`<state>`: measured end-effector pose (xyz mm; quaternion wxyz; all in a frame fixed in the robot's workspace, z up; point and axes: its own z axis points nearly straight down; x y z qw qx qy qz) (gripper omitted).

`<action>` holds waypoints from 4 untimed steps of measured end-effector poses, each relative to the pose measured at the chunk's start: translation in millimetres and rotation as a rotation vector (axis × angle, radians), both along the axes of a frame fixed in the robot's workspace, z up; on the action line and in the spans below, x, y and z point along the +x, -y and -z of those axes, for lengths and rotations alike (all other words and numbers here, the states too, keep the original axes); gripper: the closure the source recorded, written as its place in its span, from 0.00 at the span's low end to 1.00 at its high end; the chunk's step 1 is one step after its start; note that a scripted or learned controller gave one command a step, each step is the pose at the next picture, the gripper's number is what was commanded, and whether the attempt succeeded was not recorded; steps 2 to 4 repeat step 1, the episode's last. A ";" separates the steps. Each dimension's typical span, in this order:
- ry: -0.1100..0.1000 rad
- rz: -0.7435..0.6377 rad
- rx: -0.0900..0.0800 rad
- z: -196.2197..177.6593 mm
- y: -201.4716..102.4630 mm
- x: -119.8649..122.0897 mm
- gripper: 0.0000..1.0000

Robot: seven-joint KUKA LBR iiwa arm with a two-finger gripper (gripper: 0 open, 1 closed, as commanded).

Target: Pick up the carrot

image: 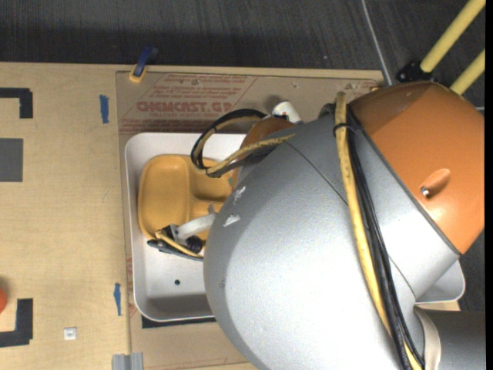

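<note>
The white bin (137, 206) is mostly covered by the arm (308, 245). The gripper's state and the carrot's place cannot be told. A yellow object (163, 195) lies at nine o'clock. Descent should be made slowly, straight down.

A single fixed camera looks down at a slant on the desk (62, 206). It sits close above the arm (323, 253), whose grey body reaches in from the right and covers much of the white bin (142, 284). Dark floor lies beyond the desk's far edge.
</note>
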<state>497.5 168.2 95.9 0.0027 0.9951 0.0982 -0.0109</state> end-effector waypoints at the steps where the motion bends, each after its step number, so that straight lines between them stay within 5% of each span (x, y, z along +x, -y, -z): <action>1: -0.007 -0.157 0.008 1.4 -10.4 -5.1 0.00; 4: -0.007 -0.157 0.008 1.4 -10.4 -5.1 0.00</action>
